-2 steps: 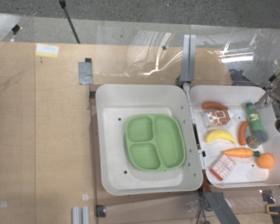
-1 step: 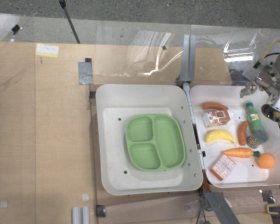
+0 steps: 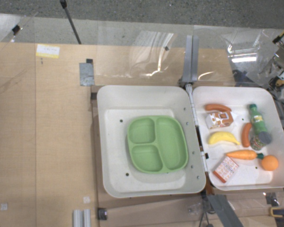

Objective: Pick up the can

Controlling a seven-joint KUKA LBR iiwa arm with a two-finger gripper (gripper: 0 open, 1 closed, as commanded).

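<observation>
In the right bin (image 3: 236, 92), just beyond the orange (image 3: 270, 162) and carrot (image 3: 242, 155), the can (image 3: 263, 138) sits by the right wall, touching the green bottle's (image 3: 256, 117) near end. That likely means a short reach from the right. I cannot tell whether the claw is apart or together.

The right bin (image 3: 270, 186) is cut off at the frame's right edge; the can (image 3: 263, 138) is blurred.

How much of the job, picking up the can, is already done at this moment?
Nothing looks done yet. The can lies in the right bin, between a green bottle and a sausage, with a carrot and an orange close by. Nothing is gripping it. The whole job is left: reaching into that crowded corner, closing the claw on the can, and lifting it.
</observation>
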